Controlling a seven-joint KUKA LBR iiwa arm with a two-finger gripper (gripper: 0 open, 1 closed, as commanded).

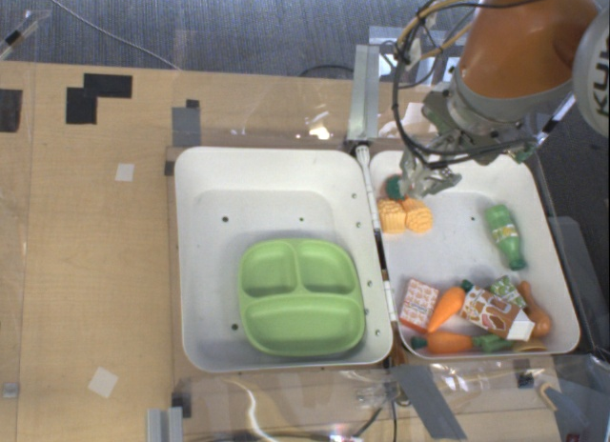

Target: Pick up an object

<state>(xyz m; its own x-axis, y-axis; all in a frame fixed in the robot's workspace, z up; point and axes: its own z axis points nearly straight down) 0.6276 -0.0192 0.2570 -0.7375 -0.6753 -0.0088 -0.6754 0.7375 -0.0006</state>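
Note:
My gripper [416,186] hangs in the right bin [457,240], near its far left corner. It sits just above a pair of yellow corn-like pieces [404,215] and beside a small dark green item [393,187]. A green bottle [504,234] lies at the bin's right side. Along the near edge lie a small snack box [418,304], an orange carrot [444,308], a second printed box [494,311] and other toy foods.
The left bin [210,192] holds a green divided plate [300,295]. The arm's orange band and cables [515,40] loom over the right bin's far edge. A metal divider [362,97] rises between the bins at the back.

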